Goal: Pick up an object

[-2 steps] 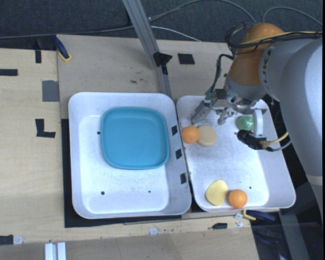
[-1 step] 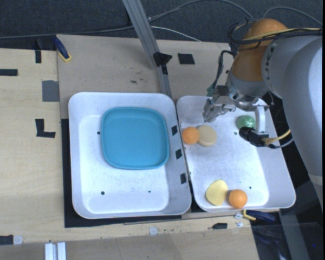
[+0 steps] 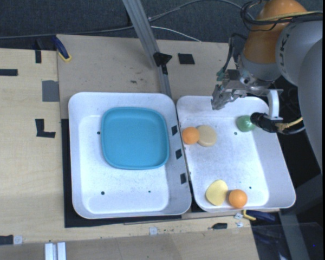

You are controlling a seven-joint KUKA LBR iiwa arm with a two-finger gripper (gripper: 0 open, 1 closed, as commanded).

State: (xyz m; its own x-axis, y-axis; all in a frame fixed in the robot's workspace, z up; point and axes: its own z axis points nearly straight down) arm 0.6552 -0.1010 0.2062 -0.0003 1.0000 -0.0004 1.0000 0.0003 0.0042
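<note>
Sitting at the left of centre, left white bin, shallow, with a square blue plate flat on its floor, nearer the upper right of that bin. Slanting down from the top edge of the frame to the gap between the bins, a grey metal strut.

Just right of it, touching side by side, right white bin. Near its upper left, an orange ball touching a beige round piece on its right. Lower down, near the bottom rim, a yellow piece with a second orange ball touching its right side. Toward the upper right of this bin, a green object, partly covered by a black cable end.

Hanging over the upper rim of the right bin, gripper, fingers pointing down and close together at the tips, nothing seen between them; exact width of the gap too small to tell. Well apart from the beige piece and the orange ball below, and up-left of the green object. Filling the upper right corner, grey arm with its orange band.
</note>
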